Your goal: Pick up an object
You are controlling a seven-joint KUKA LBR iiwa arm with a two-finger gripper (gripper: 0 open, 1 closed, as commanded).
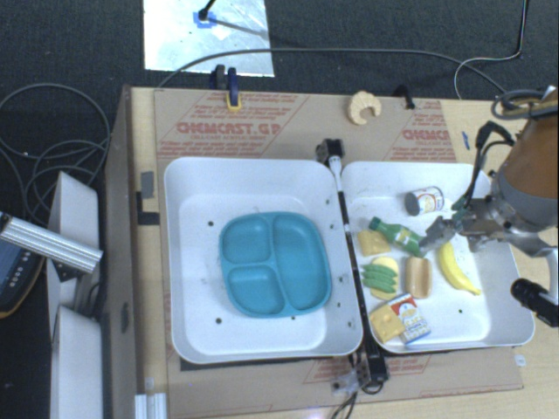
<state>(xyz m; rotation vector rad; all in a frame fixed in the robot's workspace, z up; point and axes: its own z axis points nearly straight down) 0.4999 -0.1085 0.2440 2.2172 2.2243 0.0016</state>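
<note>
The right bin (507,326) holds several toy foods. A green bottle (395,233) lies near its middle, with a small can (424,201) behind it and a yellow banana (458,267) to the right. A hot dog (418,277), a green pea pod (380,275), a yellow piece (375,243), a cheese wedge (385,322) and a small red and blue box (411,314) lie nearer the front. My gripper (437,233) reaches in from the right, low over the bin, its tip just right of the bottle's end and above the banana. Nothing is visibly held.
The left bin (194,234) carries a blue divided plate (275,264). A tan croissant-like toy (363,107) lies on the bench behind the bins, outside them. A central divider with a black clamp (330,153) separates the bins. Cables trail at the back.
</note>
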